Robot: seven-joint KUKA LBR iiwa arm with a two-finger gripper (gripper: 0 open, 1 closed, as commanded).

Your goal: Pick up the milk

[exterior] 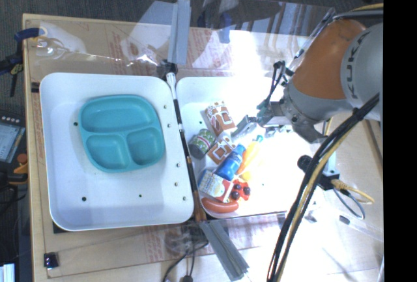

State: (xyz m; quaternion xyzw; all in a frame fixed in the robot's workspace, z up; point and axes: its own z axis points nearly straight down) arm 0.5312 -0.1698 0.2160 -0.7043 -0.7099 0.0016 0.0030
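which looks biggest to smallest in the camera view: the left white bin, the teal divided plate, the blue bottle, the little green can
1. Left white bin
2. Teal divided plate, lying inside that bin
3. Blue bottle in the right bin
4. Green can; close to the bottle in apparent size, so these two are uncertain

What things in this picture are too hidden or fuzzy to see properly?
- Pincer: too small and dark in the camera view to tell whether it is open or shut.
- Toy pile in the right bin: items overlap, so which one is the milk is unclear.
- Right bin's far side: washed out by glare.
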